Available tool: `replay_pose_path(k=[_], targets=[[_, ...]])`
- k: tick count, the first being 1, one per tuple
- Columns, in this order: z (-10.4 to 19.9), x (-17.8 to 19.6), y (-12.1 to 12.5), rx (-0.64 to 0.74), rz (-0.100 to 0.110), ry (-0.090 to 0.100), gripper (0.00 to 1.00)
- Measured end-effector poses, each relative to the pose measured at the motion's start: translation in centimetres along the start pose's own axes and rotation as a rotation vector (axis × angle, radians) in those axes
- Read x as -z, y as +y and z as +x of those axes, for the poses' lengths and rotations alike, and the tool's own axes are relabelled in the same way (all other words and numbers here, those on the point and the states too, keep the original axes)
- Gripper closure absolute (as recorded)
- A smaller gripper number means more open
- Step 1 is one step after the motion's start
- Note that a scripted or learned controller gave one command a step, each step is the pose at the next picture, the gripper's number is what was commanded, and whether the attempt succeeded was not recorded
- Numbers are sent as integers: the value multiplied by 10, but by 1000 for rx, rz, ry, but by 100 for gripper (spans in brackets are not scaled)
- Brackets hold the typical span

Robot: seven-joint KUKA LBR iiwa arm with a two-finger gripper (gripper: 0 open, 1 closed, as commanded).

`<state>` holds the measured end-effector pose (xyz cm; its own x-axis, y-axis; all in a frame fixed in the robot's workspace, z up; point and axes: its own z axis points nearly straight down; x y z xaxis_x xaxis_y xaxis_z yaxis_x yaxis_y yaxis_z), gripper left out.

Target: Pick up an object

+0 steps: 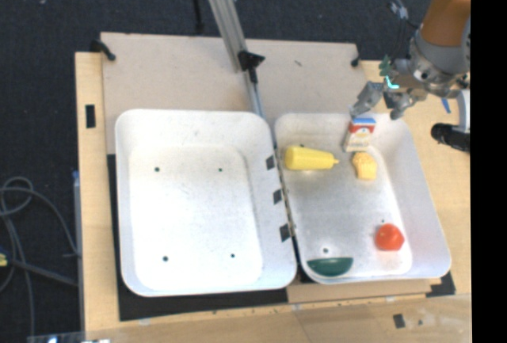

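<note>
The jaws (383,101) stand open and empty above the right bin's (424,199) far rim, just beside the carton (360,133). The arm (445,17) slants in from the bin's far right corner.

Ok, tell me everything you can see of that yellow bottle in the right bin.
The yellow bottle lies on its side near the top left of the right bin, its tapered tip pointing right toward a small yellow block. It looks like smooth plastic, plain yellow, with no label visible. It rests on the bin floor, close to the left wall, apart from the other objects.
</note>
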<state>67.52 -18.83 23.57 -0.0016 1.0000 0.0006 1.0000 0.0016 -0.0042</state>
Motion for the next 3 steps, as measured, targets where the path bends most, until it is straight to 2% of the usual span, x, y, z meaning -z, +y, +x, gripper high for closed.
replay_pose_path(k=[1,3], targets=[[-1,4,1,3,-4,-4,0],[-14,-101,1,1,-5,-5,0]])
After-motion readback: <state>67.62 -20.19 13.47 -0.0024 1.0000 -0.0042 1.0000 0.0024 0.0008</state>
